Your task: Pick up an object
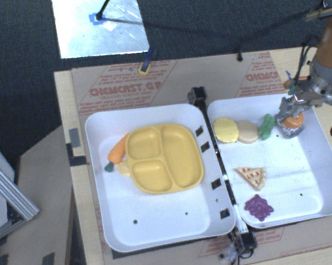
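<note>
**Pick attempt: gripper down at far right of right bin, grasp unconfirmed**

Gripper sits low in the right bin, near its far right corner, directly over a small orange object. Cannot tell whether it is open or closed, nor whether the object is gripped. Just beside it along the far edge: green piece, tan disc, yellow disc. Judgement: approach done; secure grasp and lift remain.

You see the claw low at two o'clock in the right bin, over an orange piece; a yellow tray and carrot lie in the left bin on the worktop.
</note>
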`<state>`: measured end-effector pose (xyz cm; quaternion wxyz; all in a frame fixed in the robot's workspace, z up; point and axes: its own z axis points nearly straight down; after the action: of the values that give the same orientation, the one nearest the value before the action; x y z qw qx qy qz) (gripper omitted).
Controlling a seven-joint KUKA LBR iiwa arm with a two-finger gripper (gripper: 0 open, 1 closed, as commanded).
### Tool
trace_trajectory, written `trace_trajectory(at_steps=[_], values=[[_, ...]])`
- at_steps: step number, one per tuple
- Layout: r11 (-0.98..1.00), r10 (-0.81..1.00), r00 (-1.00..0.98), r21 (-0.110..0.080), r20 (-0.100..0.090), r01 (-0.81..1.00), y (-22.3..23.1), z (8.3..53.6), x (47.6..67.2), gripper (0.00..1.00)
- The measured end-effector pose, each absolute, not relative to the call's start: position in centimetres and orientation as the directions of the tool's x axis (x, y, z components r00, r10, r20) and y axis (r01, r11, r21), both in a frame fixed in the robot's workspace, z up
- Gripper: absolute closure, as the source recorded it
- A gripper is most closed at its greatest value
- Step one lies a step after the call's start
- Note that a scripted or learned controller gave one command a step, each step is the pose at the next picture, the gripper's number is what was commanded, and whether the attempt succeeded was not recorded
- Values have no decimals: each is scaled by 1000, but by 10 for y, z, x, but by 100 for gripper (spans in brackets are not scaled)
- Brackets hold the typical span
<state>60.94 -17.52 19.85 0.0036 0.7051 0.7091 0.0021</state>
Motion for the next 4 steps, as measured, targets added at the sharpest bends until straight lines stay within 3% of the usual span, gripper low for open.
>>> trace_trajectory(at_steps=[1,4], values=[[5,1000,-5,5,-1,1000,-175,227,611,100],[9,1000,-9,1,2,1000,-45,233,549,100]])
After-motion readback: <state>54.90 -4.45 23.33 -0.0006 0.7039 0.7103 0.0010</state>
